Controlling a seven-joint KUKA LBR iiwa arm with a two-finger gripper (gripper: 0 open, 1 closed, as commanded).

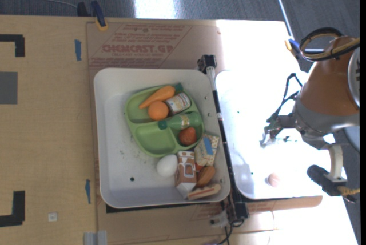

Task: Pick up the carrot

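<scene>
Camera view: carrot (158, 96) lies well left of pincer (267, 136).

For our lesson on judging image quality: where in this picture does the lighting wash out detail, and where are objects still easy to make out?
In the camera view, the right bin is overexposed, its floor and walls blown to flat white; a bright streak also crosses the floor at the top. The left bin is evenly lit, so the carrot on the green tray reads clearly. The gripper looks dark against the glare.

Two white bins (108, 141) sat there; the left one held one green tray (140, 138), one carrot (158, 95), one orange (158, 110), one egg (167, 166).
</scene>
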